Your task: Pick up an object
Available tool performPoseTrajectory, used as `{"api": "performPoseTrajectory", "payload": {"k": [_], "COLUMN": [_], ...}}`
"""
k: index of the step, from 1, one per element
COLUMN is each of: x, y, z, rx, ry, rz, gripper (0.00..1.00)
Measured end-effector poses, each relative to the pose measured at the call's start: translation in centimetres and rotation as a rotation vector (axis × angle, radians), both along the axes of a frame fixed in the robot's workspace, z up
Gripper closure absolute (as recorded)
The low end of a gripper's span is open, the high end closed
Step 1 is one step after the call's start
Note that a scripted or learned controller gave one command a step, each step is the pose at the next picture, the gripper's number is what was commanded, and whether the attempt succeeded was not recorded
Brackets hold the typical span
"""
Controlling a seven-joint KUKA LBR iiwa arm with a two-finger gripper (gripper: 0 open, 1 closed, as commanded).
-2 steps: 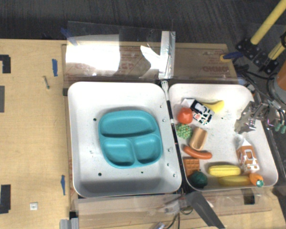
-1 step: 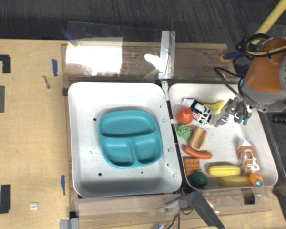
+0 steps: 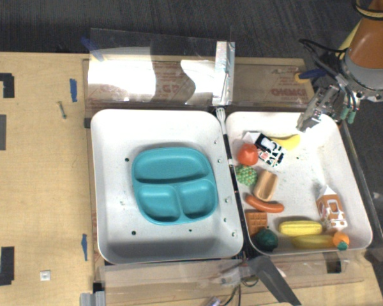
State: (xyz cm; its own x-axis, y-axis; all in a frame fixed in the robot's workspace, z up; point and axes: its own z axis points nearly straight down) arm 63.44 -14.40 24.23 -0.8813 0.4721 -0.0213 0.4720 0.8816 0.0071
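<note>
Claw over right bin's far edge

Claw [image 3: 311, 118] hangs at the far right corner of the right bin [image 3: 354, 177]; can't tell its state. Toy foods crowd the bin's left and near edges: tomato [image 3: 247, 155], hot dog [image 3: 265, 204], corn [image 3: 300, 226]. Teal tray [image 3: 173, 184] sits mid left bin [image 3: 108, 171].

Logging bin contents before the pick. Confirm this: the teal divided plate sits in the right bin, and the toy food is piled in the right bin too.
Not quite. The camera view shows the teal divided plate in the left bin. The toy food is indeed piled in the right bin.
</note>
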Motion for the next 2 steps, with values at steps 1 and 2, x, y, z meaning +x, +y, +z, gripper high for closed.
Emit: {"api": "performPoseTrajectory", "payload": {"k": [1,2], "x": [2.4,1.7], "y": [5.0,8.8], "z": [1.5,-0.8], "rx": [0.005,0.006], "ry": [0.011,0.022], "rz": [-0.098,-0.158], "gripper": [1.00,1.00]}}
